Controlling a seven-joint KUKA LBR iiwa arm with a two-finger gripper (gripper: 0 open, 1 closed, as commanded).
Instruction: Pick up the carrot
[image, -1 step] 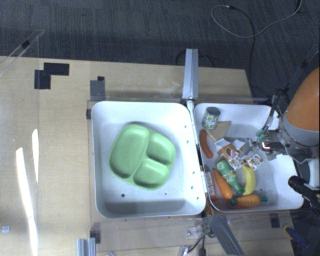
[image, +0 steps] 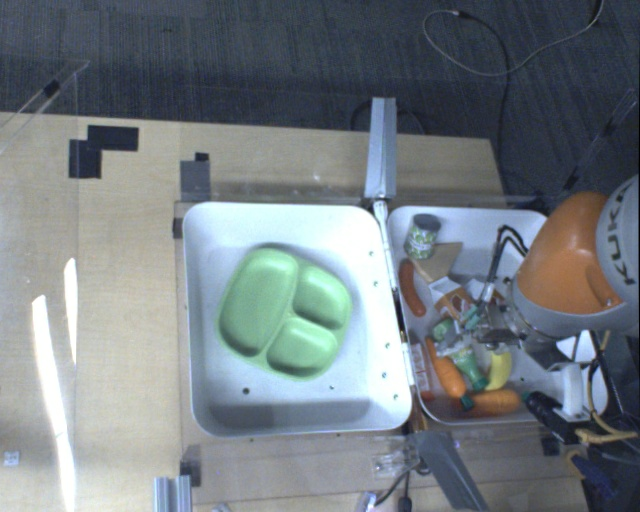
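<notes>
- Carrot (image: 447, 373) is lying in the right bin (image: 520, 222), toward its near left corner, slanted, packed in with a bunch of other toy food.
- Second orange carrot-looking piece (image: 494, 402) sits along the near wall of that bin, just right of the first one.
- Banana (image: 497, 368) is wedged between those two, right under the arm's wrist.
- Claw (image: 478, 325) is down in the middle of the clutter, a bit up and right of the carrot. Honestly can't tell from this angle if it's clenched or released, it's too busy down there.
- Sausage (image: 409, 287) lies along the left wall, and a small can (image: 422, 238) stands in the far left corner.
- Left bin (image: 210, 330) has a green divided plate (image: 286, 312) sitting in the middle.
- Both bins rest on a pale wood tabletop (image: 100, 330).
</notes>
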